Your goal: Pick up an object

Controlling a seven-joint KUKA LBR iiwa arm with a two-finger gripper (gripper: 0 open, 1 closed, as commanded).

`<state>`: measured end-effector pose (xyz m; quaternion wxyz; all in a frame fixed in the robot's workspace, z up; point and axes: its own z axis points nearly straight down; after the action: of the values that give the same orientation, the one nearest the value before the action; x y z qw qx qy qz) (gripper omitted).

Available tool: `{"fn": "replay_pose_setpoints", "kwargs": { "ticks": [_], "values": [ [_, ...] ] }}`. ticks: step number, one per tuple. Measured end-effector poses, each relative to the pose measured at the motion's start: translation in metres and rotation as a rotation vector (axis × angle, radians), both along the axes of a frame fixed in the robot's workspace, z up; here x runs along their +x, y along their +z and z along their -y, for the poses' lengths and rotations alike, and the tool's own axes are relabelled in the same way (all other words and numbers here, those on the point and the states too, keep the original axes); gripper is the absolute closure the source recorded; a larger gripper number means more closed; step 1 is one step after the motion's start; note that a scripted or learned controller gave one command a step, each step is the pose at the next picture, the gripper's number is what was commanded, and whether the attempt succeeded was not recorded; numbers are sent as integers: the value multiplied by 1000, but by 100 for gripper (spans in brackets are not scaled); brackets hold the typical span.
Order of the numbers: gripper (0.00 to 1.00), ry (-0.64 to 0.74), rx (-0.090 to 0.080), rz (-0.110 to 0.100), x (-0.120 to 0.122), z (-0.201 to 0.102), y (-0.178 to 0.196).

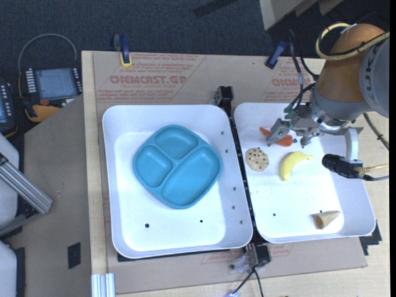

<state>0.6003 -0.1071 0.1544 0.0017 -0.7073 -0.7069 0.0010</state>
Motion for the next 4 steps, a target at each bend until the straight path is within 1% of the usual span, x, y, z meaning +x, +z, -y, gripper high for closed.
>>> {"fn": "replay_pose_setpoints", "kwargs": {
  "ticks": [1,2,3,4],
  "values": [
    [0,-1,0,1,-1,0,-62],
    [100,-1,-1,8,1,0,-48],
    [100,2,-3,11,8,-2,14],
    [100,2,-3,13,9,-6,78]
  ]
}}
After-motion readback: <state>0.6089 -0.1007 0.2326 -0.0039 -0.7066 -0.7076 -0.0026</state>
